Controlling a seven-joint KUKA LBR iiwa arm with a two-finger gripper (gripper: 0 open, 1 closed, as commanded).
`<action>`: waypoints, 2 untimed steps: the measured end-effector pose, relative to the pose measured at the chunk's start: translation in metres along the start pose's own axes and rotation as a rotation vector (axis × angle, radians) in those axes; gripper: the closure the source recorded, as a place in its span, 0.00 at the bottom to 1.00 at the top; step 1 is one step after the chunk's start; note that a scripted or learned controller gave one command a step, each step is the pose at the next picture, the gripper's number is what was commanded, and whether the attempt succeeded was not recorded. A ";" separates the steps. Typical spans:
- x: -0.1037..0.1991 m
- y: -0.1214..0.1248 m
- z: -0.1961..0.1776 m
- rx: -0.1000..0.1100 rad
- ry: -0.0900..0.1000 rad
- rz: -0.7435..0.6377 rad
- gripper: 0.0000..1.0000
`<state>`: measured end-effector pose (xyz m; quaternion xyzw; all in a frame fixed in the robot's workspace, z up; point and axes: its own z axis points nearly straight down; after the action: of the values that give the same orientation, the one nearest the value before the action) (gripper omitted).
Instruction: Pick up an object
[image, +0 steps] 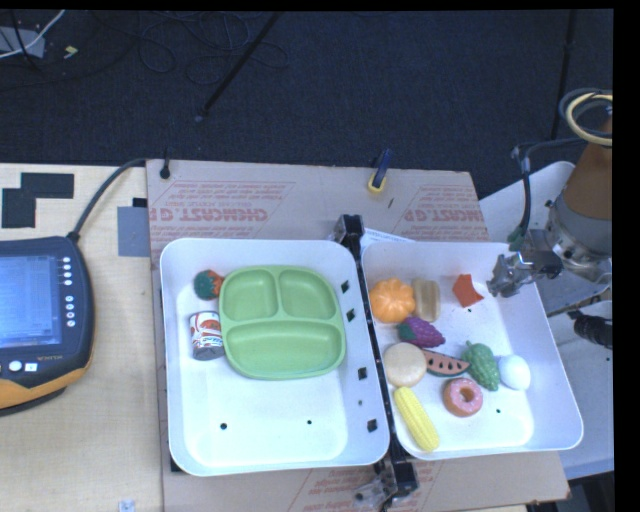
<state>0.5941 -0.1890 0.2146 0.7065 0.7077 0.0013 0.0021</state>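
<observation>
Hovering metal gripper (503, 275) just right of the blocky red wedge (467, 289), nothing between its fingers; open/closed state unclear. Wedge sitting right of the ribbed orange pumpkin (391, 299).

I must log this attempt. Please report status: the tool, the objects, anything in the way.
Tool over right bin's far right edge, holding nothing. Nearest object: red block, just left of it. Nothing in between.

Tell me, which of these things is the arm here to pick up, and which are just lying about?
Part of the job:
end effector
red block
orange pumpkin
grapes
corn cob
doughnut
white egg

Lying about:
green divided plate
small can
handheld screen
</observation>
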 end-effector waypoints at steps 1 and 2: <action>-0.001 0.000 -0.014 0.005 0.001 0.000 1.00; 0.045 -0.013 -0.022 0.008 0.004 -0.002 1.00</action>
<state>0.5808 -0.1443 0.2361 0.7058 0.7084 0.0001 -0.0020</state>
